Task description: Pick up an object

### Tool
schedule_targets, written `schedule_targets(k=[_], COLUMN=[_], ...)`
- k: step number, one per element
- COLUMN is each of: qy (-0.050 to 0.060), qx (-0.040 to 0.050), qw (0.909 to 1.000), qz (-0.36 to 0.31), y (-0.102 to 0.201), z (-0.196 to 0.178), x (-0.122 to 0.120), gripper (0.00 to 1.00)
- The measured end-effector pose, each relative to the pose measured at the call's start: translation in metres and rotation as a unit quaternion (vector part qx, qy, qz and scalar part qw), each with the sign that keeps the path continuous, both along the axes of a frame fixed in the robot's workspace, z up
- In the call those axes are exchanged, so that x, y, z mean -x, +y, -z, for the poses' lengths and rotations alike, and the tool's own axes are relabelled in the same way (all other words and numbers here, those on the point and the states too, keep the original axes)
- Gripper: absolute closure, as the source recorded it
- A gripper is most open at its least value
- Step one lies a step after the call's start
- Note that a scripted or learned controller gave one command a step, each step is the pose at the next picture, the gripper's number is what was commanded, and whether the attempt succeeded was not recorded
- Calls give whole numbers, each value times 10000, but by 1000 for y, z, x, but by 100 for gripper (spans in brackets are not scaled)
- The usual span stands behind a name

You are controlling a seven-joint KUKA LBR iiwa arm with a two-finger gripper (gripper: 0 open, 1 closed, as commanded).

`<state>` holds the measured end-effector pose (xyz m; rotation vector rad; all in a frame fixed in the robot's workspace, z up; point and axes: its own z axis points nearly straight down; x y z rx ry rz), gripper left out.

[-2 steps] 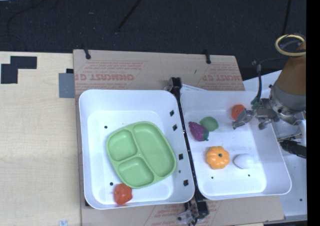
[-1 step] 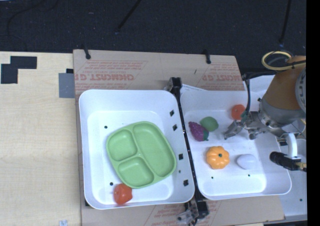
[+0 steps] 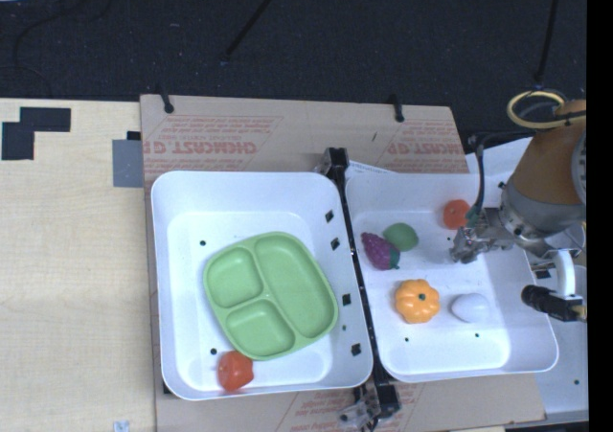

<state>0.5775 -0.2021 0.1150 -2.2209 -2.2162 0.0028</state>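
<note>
In the right bin (image 3: 498, 353) lie a purple grape bunch (image 3: 378, 250), a green round piece (image 3: 401, 236), an orange pumpkin (image 3: 418, 301), a white egg-like piece (image 3: 469, 306) and a red-orange piece (image 3: 456, 214) near the far right. My gripper (image 3: 466, 246) hangs low over the right bin's right half, just below the red-orange piece and above the white piece. Nothing shows between its fingers. In the left bin (image 3: 182, 229) a green divided plate (image 3: 271, 294) lies tilted, with a red tomato-like piece (image 3: 235, 370) at its near corner.
A cardboard sheet (image 3: 287, 138) lies under both bins. A black clip divider (image 3: 345, 258) runs between the bins. The arm's grey and orange wrist (image 3: 551, 176) fills the right side, with a black cable part (image 3: 551, 301) over the right bin's edge.
</note>
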Motion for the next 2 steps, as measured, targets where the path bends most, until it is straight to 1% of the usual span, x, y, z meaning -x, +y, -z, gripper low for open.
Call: schedule_targets(k=[1, 2], qy=[-34, -34], qx=[11, 12], qw=[10000, 10000], qz=[-16, -21], y=[5, 12], z=[-61, -117], x=[-5, -12], gripper=[100, 100])
